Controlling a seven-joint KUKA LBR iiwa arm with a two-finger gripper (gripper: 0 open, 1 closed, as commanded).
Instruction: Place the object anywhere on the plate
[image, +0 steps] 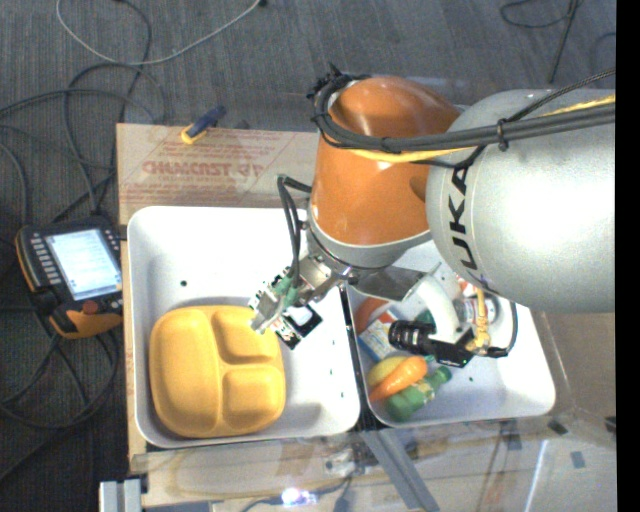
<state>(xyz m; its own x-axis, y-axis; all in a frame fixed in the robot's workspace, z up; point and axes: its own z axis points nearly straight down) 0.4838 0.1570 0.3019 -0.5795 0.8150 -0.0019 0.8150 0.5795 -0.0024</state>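
Note:
A yellow plate (215, 372) with three compartments lies in the front left of the left white bin (200, 240). My gripper (273, 310) hangs over the plate's far right corner, at its rim. A small black and white thing (301, 322) shows just to the right of the gripper tip, over the bin floor; whether it is held I cannot tell. The grey and orange arm covers the middle of the bench and hides much of the right bin.
The right bin (520, 390) holds an orange carrot (400, 375), a green item (406, 402) in front of it and a blue and white packet (371, 341). A tablet (75, 262) rests left of the bench. Cardboard (200, 170) lies behind the left bin.

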